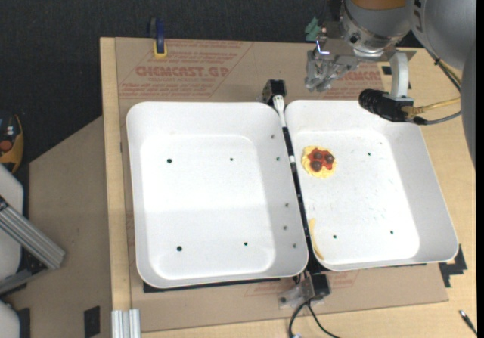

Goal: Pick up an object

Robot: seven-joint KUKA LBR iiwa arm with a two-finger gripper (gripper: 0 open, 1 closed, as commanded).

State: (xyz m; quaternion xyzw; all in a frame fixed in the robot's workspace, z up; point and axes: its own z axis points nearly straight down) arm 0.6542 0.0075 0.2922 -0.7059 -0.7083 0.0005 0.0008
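A small yellow round object topped with dark red blobs [319,161] is lying in the right shallow white plastic bin [408,215], near its upper left corner beside the black divider strip [290,170]. The metal two-finger gripper [321,75] is being held above the bin's far edge, nothing seen in it; how far the fingers are parted cannot be told. A good pick is judged to need centring directly over the object before descending, keeping clear of the divider.

Two white bins: left bin [204,200] just beside right bin [408,200] on cardboard sheet [189,68]; blue clamp [158,35] behind left bin, at sheet's far edge.
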